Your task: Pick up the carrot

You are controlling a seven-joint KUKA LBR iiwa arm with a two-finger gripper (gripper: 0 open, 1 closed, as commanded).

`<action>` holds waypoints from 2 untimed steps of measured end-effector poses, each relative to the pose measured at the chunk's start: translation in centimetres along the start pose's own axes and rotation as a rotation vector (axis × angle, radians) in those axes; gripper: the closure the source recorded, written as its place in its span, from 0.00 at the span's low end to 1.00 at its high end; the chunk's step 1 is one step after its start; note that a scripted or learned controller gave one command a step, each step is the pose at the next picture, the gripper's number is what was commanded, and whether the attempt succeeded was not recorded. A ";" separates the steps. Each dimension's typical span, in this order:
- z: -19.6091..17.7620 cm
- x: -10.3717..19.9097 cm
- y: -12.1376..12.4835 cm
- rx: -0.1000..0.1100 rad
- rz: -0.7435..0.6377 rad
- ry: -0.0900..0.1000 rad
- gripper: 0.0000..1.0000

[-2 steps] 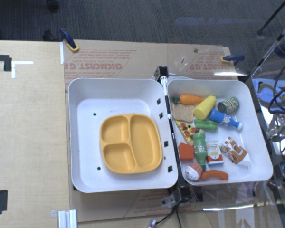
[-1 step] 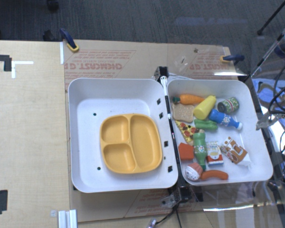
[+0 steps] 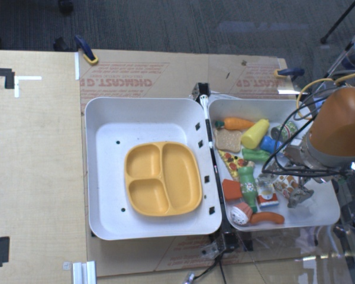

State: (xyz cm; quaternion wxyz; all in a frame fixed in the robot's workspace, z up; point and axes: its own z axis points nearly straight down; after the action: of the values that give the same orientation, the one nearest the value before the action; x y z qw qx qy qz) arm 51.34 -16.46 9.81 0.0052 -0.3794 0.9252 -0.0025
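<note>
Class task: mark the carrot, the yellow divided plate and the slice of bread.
carrot (image 3: 238,123), camera view, middle of its orange body
yellow divided plate (image 3: 163,178), camera view, central divider
slice of bread (image 3: 228,140), camera view, its face

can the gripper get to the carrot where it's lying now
Probably yes. The carrot lies on top at the right bin's far edge, beside the yellow bottle, with nothing over it.

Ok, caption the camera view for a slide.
KUKA arm over the right bin of toy food, carrot at its far end; yellow divided plate in the left bin.
</note>
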 end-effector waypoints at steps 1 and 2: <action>-9.4 -8.1 2.9 -0.005 -0.026 0.002 0.00; -9.4 -10.6 5.0 -0.005 0.305 0.005 0.00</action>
State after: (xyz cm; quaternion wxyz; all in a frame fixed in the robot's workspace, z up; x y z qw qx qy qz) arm 55.25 -5.44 19.24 0.0022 -0.2342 0.9722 -0.0003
